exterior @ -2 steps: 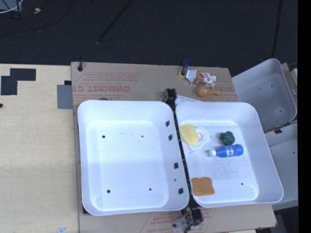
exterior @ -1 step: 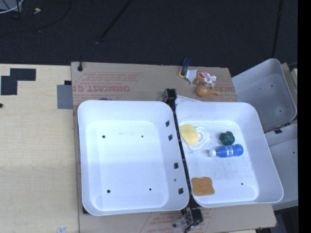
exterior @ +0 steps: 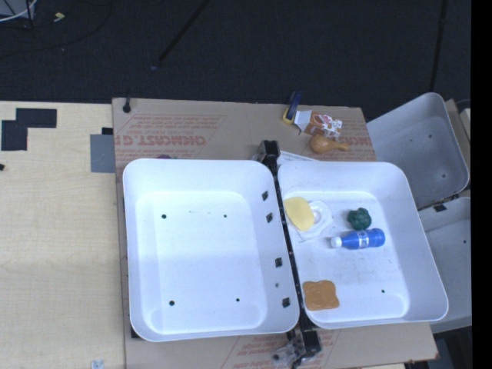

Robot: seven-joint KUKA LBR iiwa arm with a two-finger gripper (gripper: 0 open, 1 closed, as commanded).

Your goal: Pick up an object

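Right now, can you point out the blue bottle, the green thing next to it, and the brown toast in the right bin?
Blue bottle (exterior: 360, 240), camera view, middle of its body.
Green thing (exterior: 358, 219), camera view, its centre.
Brown toast (exterior: 320, 294), camera view, centre of its flat top.

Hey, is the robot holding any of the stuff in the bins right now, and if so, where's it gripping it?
Nothing is held. The yellow piece, green lump, blue bottle and orange-brown slab all lie loose in the right bin.

cardboard-topped bench (exterior: 192, 129), two white bins (exterior: 200, 252) side by side; small items (exterior: 323, 133), perhaps toys, behind
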